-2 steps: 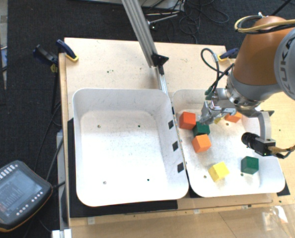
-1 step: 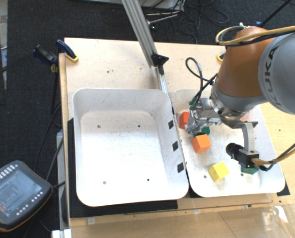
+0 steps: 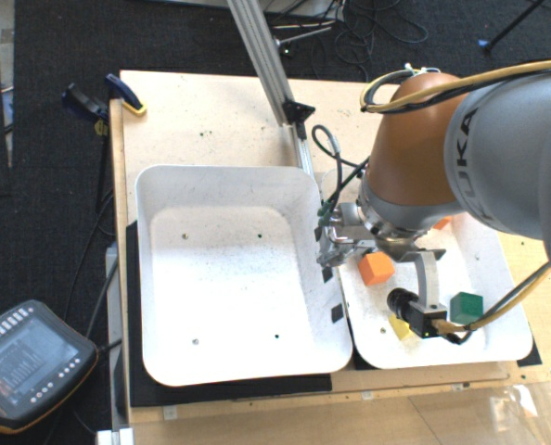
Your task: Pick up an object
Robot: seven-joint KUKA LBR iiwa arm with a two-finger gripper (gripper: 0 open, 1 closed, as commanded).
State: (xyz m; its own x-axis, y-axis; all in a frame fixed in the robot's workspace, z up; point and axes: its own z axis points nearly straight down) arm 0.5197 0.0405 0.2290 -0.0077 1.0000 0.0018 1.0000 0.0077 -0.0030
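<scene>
Hovering over the right bin, nothing picked yet.

Nearest the camera's foot, a green block [image 3: 467, 305] and a small yellow piece [image 3: 401, 328] lie in the right bin [image 3: 498, 346]; just beyond, an orange cube [image 3: 378, 268] sits beside my claw [image 3: 336, 244]. I cannot tell how wide I am parted; my wrist hides that, perhaps. Next, I should centre over the cube and descend. The left bin [image 3: 164, 193] lies beyond.

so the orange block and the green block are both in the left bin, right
No, they're in the right bin. The camera view shows the orange block and the green block both lying there, under the arm.
</scene>
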